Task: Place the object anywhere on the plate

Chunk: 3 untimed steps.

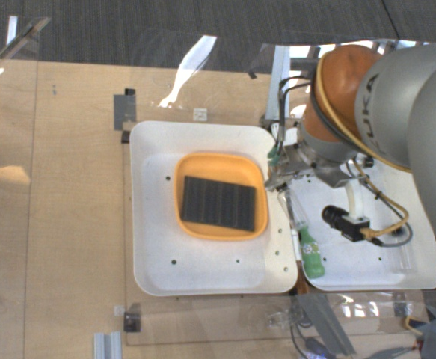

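An orange plate (216, 161) sits in the middle of the left bin (154, 253). A dark ribbed rectangular pad (219, 204) lies flat on it and covers most of its floor. My gripper (278, 176) hangs over the rim between the two bins, just off the plate's right edge, with the wrist largely covering it. A slim green object with a thin pale stem (310, 254) lies along the left wall of the right bin (382, 271), below the gripper and apart from it.
The grey arm with its orange band (345, 88) covers the upper part of the right bin. A black connector with cables (345, 224) lies over the right bin's floor. Metal brackets (126, 111) stand at the bins' corners.
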{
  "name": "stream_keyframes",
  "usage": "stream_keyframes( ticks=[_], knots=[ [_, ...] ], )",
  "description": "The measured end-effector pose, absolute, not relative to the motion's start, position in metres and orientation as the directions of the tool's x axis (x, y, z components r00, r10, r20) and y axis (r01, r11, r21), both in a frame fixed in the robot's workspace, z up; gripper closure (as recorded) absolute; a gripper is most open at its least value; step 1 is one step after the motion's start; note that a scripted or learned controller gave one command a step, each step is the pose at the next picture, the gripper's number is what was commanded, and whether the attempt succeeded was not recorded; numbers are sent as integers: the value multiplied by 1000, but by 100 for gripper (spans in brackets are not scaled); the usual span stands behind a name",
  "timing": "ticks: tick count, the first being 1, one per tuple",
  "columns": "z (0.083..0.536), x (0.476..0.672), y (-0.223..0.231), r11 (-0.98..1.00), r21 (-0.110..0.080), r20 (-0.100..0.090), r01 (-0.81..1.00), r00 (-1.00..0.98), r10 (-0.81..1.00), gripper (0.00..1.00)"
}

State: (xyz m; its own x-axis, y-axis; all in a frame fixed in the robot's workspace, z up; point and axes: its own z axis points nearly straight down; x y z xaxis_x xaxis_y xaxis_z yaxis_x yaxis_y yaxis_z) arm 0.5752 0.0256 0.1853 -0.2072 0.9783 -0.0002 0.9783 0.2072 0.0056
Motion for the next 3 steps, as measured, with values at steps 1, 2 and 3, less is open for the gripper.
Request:
stream_keyframes(
  ticks=[1, 2, 3],
  knots=[
    [187, 526, 61, 256, 5, 0, 967, -256, 967, 100],
    [185, 560, 84, 324, 4, 0, 946, -324, 946, 100],
    [185, 560, 83, 324, 5, 0, 946, -324, 946, 0]
  ],
)
